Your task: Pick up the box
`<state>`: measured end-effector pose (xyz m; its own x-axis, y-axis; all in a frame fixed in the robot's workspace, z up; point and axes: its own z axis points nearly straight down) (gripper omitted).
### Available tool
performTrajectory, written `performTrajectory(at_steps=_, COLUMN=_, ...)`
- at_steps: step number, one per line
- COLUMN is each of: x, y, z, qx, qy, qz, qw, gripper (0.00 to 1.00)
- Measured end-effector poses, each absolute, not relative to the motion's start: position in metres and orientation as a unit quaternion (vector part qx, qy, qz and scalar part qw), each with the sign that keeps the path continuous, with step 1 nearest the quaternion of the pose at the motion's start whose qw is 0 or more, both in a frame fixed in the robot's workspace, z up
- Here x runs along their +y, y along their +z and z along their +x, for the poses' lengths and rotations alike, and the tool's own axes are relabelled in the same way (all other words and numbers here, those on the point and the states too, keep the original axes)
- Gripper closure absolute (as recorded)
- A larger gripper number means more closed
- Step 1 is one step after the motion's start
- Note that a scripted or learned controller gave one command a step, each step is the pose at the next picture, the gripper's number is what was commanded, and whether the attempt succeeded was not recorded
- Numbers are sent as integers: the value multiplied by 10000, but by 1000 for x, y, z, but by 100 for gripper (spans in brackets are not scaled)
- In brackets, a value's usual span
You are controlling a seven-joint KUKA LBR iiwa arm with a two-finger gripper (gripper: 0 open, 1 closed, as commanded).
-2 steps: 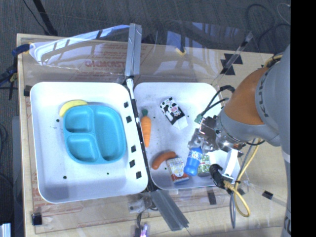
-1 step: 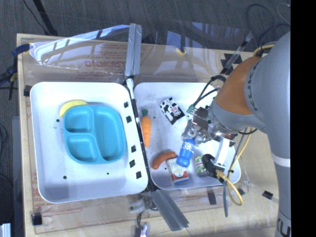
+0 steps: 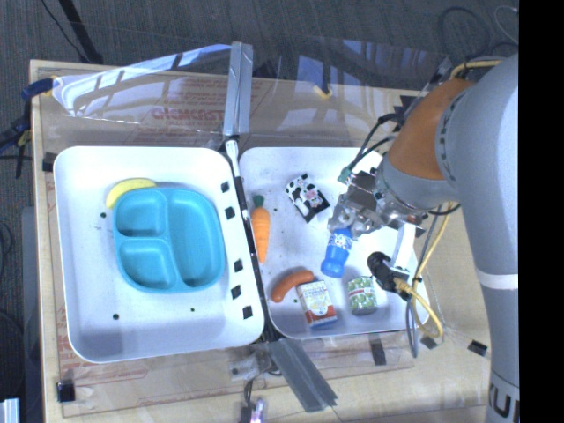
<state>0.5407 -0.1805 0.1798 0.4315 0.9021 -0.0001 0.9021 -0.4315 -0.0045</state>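
The box is a small white and red carton with a blue lower edge, lying at the front of the right bin. My gripper hangs over the middle right of that bin, up and to the right of the box and well apart from it. It sits right over the top of a blue bottle. Whether it touches the bottle is unclear.
Around the box lie a sausage to its left and a green can to its right. A carrot and a black-and-white cow-patterned item lie farther back. The left bin holds a blue divided plate and a yellow piece.
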Motion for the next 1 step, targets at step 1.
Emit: performTrajectory(at_steps=1, x=-179, y=189, z=542, qx=-5368, qy=24, qz=-8437, qw=30, gripper=100)
